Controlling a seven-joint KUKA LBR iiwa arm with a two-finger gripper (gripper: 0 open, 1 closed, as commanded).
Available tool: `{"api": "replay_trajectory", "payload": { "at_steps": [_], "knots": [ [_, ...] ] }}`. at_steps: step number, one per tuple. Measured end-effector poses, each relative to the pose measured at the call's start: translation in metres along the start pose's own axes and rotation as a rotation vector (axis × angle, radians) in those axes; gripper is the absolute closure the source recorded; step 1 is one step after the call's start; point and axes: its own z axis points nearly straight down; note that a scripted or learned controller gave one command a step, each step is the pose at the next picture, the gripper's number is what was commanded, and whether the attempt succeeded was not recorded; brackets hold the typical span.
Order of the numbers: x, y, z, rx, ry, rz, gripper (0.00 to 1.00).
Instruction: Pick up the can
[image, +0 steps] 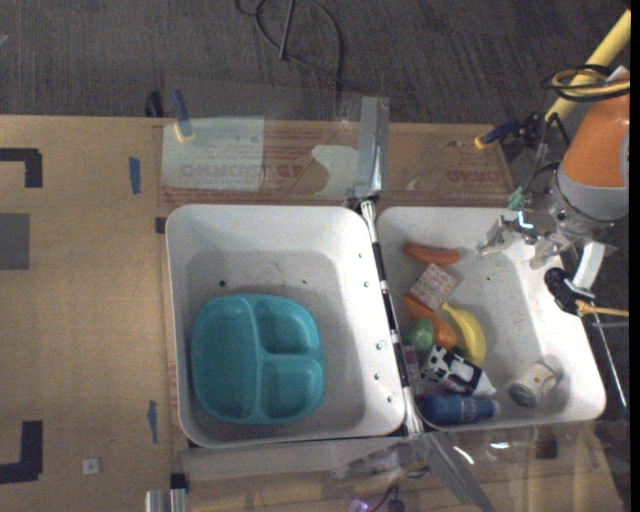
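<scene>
The can (535, 382) is a small pale cylinder lying on its side near the front right corner of the right bin (560, 320), with its dark end facing front-left. My gripper (522, 236) hangs over the bin's back right part, below the arm's orange band (600, 150). It is well behind the can and apart from it. Nothing shows in its grasp.
The right bin also holds an orange carrot-like piece (432, 254), a small packet (433, 286), a banana (468, 332), green and orange items (424, 331), a black-and-white carton (455, 370) and a blue bottle (456, 408). A teal divided plate (257, 357) lies in the left bin (270, 232).
</scene>
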Motion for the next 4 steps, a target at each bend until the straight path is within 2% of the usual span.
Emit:
{"api": "replay_trajectory", "payload": {
  "at_steps": [1,2,3,4],
  "knots": [
    [0.051,0.016,-0.014,-0.005,-0.001,0.169,0.0],
    [0.051,0.016,-0.014,-0.004,-0.001,0.169,0.0],
    [0.0,0.038,0.024,-0.004,-0.001,0.124,0.0],
    [-0.011,-0.015,0.059,-0.005,0.006,0.233,0.0]
  ]
}}
